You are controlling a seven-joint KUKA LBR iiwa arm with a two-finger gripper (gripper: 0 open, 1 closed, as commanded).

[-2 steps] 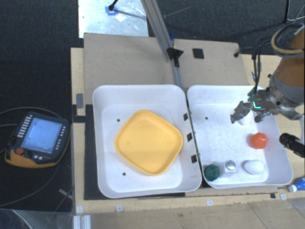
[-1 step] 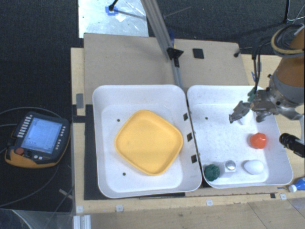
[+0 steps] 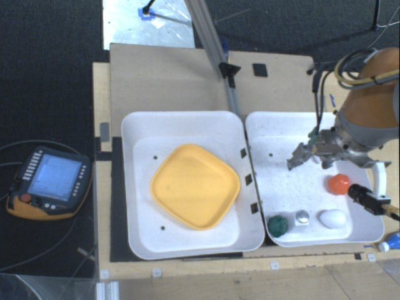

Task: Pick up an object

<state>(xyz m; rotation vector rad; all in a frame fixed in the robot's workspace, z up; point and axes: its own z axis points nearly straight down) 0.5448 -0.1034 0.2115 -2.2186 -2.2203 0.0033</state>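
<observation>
My gripper [image 3: 309, 162] hangs over the middle of the right bin [image 3: 275, 130], open, with nothing between its fingers. An orange-red ball [image 3: 339, 184] lies just to its lower right, apart from the fingers. Along the bin's front wall sit a white egg-shaped object [image 3: 332, 218], a small silver piece [image 3: 302, 217] and a dark green ball [image 3: 278, 224]. A yellow square plate [image 3: 195, 185] lies flat in the left bin [image 3: 137, 136].
A slanted metal pole [image 3: 209, 30] crosses the board behind the bins. A teach pendant [image 3: 49, 181] rests on the floor at the left. A blue item [image 3: 389, 244] sits outside the right bin's front right corner.
</observation>
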